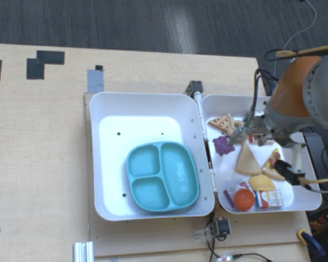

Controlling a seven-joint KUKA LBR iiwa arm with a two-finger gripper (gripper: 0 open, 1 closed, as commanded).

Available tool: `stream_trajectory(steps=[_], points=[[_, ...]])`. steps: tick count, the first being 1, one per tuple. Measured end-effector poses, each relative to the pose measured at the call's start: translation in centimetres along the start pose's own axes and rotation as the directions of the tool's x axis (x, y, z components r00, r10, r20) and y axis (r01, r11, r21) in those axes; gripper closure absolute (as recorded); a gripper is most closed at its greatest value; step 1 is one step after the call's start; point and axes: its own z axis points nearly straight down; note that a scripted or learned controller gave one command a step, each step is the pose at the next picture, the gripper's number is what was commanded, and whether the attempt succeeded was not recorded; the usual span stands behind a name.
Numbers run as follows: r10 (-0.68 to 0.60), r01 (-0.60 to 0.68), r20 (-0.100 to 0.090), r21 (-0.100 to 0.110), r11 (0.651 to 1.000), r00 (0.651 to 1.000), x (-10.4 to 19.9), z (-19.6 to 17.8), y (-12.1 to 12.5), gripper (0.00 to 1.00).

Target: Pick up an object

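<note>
we take the orange plastic tomato (243,200) near the front of the right white bin (311,203) as our landmark. behind it, past a pale wedge of toy cheese (246,160), the grey arm with its orange band (295,91) reaches in and sets the gripper (245,132) low between a toy pizza slice (223,123) and a purple bunch of toy grapes (224,145). we cannot tell how the gripper is set, nor whether anything sits in it; the blur there hides it. just beside the tomato, on the side the arm comes from, lie a yellow rounded toy (261,183) and a small printed packet (270,199). well away from the tomato, the left white bin (106,124) holds a blue divided plastic tray (163,174).

we judge the risks plain: the pieces crowd together, so a closing grasp may nudge the grapes aside, catch two toys at once, or slip off the flat pizza slice lying close to the bin's rear wall.
</note>
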Motion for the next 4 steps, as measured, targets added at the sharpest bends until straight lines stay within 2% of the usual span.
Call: stream_trajectory(steps=[1,2,3,4], points=[[0.011,-0.011,-0.001,0.014,1.000,1.000,-0.2,2.8,-8.3,0.00],[0.010,-0.010,0.000,0.008,1.000,1.000,-0.2,1.7,-8.0,1.00],[0.006,-0.006,-0.003,0.016,1.000,1.000,7.6,-6.9,-2.2,1.00],[0.008,-0.008,-0.001,0.019,1.000,1.000,2.3,-3.4,4.8,1.00]])
